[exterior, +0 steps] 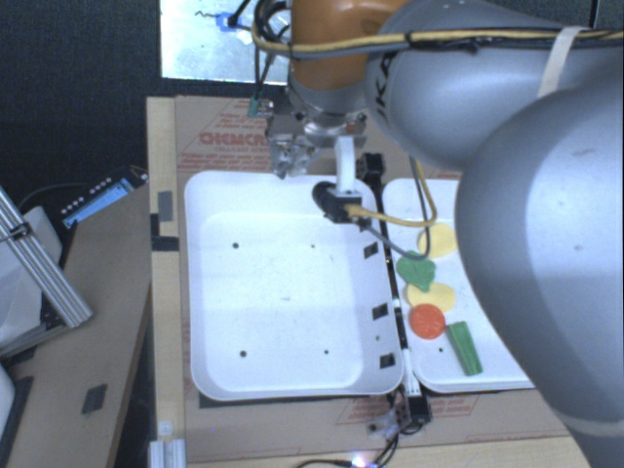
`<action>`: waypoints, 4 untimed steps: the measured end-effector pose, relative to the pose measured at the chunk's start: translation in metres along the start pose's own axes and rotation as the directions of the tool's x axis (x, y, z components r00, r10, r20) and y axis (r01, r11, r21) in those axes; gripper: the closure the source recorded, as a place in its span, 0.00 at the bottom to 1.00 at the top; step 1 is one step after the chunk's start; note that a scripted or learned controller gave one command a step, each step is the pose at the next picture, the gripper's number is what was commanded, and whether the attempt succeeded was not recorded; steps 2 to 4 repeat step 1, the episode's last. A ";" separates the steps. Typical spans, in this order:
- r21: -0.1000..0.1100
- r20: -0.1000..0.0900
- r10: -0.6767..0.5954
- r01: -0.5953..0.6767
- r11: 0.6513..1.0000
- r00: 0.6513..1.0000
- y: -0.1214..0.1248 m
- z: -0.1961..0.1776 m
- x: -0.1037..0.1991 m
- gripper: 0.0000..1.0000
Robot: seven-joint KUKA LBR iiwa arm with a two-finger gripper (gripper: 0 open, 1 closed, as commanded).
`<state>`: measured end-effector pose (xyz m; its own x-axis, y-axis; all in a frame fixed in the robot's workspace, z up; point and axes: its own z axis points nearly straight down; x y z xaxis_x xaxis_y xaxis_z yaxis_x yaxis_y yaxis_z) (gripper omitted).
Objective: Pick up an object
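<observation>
So the gripper (310, 159) sits over the far edge of the left bin (224, 359), and honestly I can't tell if it's got anything. All the pickable stuff is in the right bin (487, 383), likely dumped there as a pile: flat yellow pieces (441, 240), a green leafy shape (419, 271), a round red-orange disc (427, 321), a ridged green stick (464, 348). Looks like smooth plastic.

You see smooth, rounded grey arm casings (507, 164) with a glossy orange band (336, 18) above the wrist. A yellow cable (439, 37) runs along the casing; black cables loop beside the band. Dark lettering marks the grey shell. A pale strap (558, 57) crosses the upper link.
</observation>
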<state>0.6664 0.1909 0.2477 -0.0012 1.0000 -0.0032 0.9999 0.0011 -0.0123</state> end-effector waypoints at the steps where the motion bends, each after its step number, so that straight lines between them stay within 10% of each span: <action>1: -0.018 -0.007 -0.007 0.007 1.000 1.000 0.002 -0.055 0.047 1.00; 4: -0.018 -0.007 -0.007 0.007 1.000 1.000 0.002 -0.055 0.047 1.00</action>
